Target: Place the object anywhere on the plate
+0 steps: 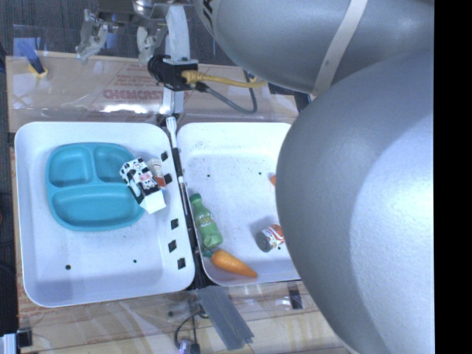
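White bins (96, 286), blue plate (88, 186), cow-print carton (144, 183) overlapping, label unreadable, pincer (118, 39) state unclear

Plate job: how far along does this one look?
Done, mostly: the milk carton lies on the right edge of the blue plate in the left bin, overhanging it. In hand: nothing I can see. Left: the bottle, carrot and can sit in the right bin.
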Robot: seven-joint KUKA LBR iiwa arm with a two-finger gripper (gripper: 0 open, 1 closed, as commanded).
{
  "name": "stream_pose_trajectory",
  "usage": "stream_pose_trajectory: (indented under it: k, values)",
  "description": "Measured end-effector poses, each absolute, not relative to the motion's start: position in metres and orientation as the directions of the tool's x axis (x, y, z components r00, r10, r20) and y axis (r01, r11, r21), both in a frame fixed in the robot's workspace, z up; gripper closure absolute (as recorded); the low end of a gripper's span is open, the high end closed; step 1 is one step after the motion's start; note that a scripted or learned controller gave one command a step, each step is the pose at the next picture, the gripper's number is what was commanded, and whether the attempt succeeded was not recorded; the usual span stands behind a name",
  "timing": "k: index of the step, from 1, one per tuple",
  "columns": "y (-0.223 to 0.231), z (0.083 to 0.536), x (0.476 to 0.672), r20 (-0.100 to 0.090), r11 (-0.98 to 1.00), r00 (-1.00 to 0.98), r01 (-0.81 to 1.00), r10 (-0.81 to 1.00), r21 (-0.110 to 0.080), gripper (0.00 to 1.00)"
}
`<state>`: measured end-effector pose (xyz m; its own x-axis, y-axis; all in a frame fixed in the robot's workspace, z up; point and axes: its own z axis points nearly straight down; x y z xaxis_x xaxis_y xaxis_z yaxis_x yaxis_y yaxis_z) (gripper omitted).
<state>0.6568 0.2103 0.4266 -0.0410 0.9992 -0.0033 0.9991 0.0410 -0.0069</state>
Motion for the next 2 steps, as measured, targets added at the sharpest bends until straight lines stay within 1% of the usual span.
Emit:
stream_pose_trajectory:
  k: [1,2]
  values:
    - [0.21,0.427,0.657,-0.003,0.041,-0.041,0.999,0.999,-0.007,0.0]
    - [0.206,0.438,0.634,-0.001,0.279,-0.279,0.96,0.96,-0.011,0.0]
